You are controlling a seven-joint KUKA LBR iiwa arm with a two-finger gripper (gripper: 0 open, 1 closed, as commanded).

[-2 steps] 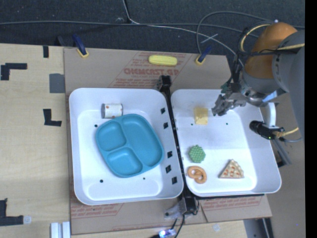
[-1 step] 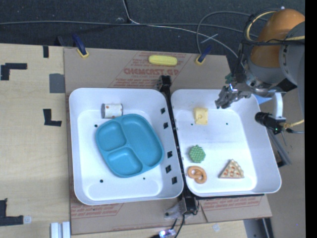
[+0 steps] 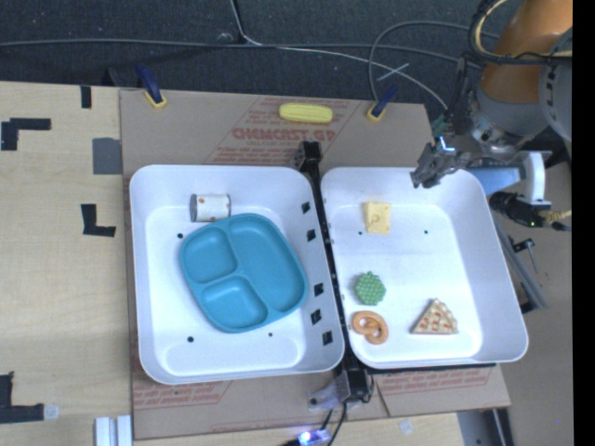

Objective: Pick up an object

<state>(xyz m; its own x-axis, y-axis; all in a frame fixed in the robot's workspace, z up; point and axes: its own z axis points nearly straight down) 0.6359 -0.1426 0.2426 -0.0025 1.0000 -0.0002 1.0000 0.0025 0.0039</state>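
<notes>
A wooden bench [image 3: 56,277] carries a brown cardboard sheet [image 3: 270,133] printed with red lettering that is too blurred to read. Behind the bench lies a dark textured backdrop crossed by thin cables.

Two shallow white bins sit side by side on the cardboard, joined along their inner edges by black clips. The right bin [image 3: 465,258] contains four candidate objects for pickup. A pale yellow cheese-like cube [image 3: 376,217] lies in the upper part, left of centre. A green round studded item [image 3: 370,288] lies below it, near the inner wall. A brown pretzel [image 3: 369,327] lies just below the green item. A pizza slice [image 3: 434,319] rests to the right of the pretzel, apart from it.

The gripper [image 3: 430,171] hangs over the upper right rim of the right bin, well apart from all four objects. Nothing is seen between its fingers; whether they are spread or closed cannot be determined.

The left bin [image 3: 153,342] holds a blue divided plate [image 3: 244,271] with three compartments, lying tilted. A small white can [image 3: 211,206] with a brownish band lies on its side just beyond the plate's upper left edge.

A yellow banana-like item [image 3: 305,113] lies on the cardboard behind the bins. Blue-and-yellow clamps [image 3: 151,88] secure the cardboard's rear corners.
</notes>
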